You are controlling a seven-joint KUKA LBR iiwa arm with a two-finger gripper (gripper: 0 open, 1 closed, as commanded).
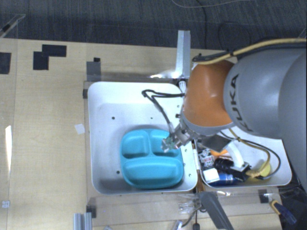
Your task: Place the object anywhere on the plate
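Note:
A blue plate (144,166) with three compartments lies in the left white bin (103,128), toward its front. My gripper (171,142) hangs low over the plate's right rear compartment, at the plate's right edge. A small greenish bit (167,143) shows at the gripper's tip, and I cannot make out whether it is a held thing. The grey arm with its orange band (206,99) covers the area behind the gripper.
The right white bin (283,176) holds a clutter of small things, among them a blue item (221,178), an orange piece (218,153) and a white piece (235,150). The wall between the two bins (196,171) runs just right of the plate. A black cable (156,99) loops over the left bin's back.

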